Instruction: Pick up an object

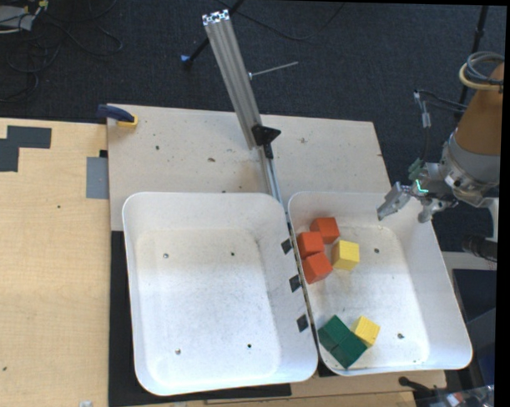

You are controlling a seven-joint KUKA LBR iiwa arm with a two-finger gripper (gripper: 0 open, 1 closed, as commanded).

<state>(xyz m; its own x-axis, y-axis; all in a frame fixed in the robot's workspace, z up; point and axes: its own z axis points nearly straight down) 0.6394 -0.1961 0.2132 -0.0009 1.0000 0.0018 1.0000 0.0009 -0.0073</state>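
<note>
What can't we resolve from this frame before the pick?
- Orange blocks: camera view; they sit so close together that their number is unclear.
- Green block: camera view; pressed to the right bin rim, its lower edge hard to separate.
- Gripper: camera view; too small to judge contact with the bin.
- Arm: cut off by the frame's right edge.

A blue-and-yellow clamp [118, 115] grips the bench's [190, 150] far-left corner.

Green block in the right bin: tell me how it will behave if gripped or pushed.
The dark green block looks rigid and flat-faced, so it should slide rather than roll. It sits against the small yellow cube near the white bin's wall, so a push would probably nudge that cube too.
</note>
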